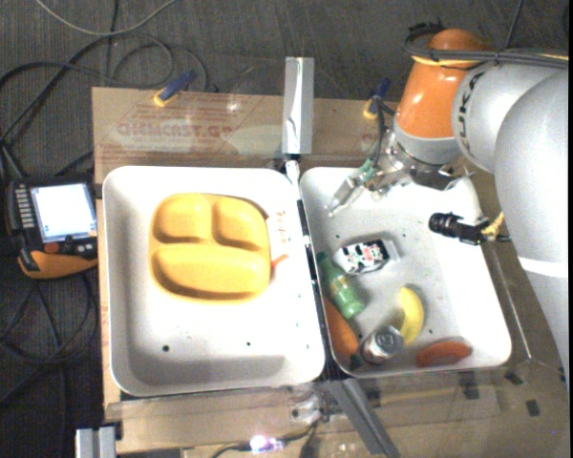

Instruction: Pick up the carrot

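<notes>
carrot [340, 333] lies at near-left edge of right bin [477, 284], well apart from pincer | pincer [355, 186] over bin's far-left corner, fingers slightly apart, nothing between them | green bottle [342, 288] touching carrot's far end, can [384, 343] just beside it | yellow tray [211, 246] in left bin [134, 342]

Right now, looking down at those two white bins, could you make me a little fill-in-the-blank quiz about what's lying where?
1. The yellow divided plate lies in the ____ bin.
2. The carrot lies in the right bin, against its ____ wall.
3. Just beyond the carrot, along that wall, lies a ____ bottle.
4. The gripper hovers over the right bin's ____ corner, apart from the carrot.

Missing words: left; left; green; far left
</notes>
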Motion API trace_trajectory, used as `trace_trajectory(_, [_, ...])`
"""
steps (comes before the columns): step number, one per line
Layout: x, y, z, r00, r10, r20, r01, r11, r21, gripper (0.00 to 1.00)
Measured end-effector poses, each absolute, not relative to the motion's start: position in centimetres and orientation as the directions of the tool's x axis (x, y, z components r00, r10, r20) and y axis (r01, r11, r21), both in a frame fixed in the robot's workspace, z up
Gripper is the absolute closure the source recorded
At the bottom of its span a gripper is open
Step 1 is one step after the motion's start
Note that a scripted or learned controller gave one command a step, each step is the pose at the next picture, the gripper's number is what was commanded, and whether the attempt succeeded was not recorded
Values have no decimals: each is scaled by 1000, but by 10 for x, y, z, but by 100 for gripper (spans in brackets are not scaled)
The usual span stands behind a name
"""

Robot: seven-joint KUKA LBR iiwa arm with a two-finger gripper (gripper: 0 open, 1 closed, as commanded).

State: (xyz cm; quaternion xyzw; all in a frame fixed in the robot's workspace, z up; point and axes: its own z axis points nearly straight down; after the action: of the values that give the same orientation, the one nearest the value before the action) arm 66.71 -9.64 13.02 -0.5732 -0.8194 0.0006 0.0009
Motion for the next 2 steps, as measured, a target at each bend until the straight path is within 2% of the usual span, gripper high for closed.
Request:
trace_trajectory(1, [663, -122, 89, -630, 776, 10, 776, 630, -10, 0])
trace_trajectory(2, [667, -123, 101, -630, 777, -9, 777, 630, 5, 100])
